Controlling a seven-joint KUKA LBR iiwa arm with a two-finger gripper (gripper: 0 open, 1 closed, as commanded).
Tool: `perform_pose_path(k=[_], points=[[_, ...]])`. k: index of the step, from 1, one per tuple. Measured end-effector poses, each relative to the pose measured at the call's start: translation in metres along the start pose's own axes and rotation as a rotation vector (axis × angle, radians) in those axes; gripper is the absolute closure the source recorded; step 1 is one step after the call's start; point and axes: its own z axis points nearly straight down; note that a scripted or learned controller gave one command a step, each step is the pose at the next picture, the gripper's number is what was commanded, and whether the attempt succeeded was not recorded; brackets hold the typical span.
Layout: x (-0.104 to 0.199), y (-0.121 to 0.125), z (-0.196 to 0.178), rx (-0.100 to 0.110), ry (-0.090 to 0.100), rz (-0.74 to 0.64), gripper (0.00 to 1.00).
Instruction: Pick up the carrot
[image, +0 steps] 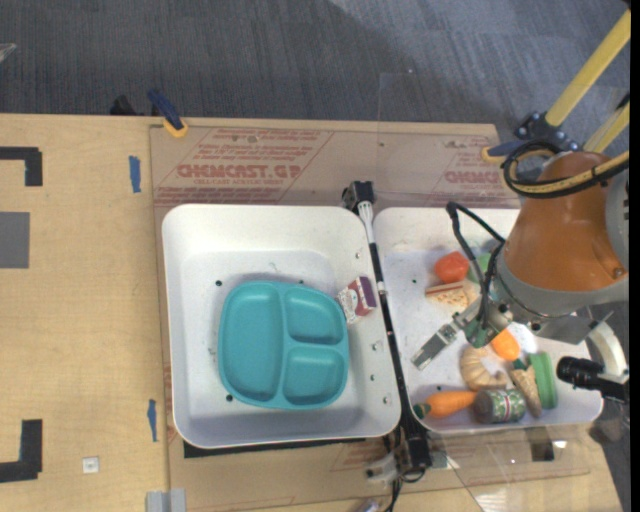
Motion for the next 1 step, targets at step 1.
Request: perform_pose_path(k=[1], points=[[-0.0608, -0.0431, 0.0573, 0.006, 0.007, -0.662, 1.0]])
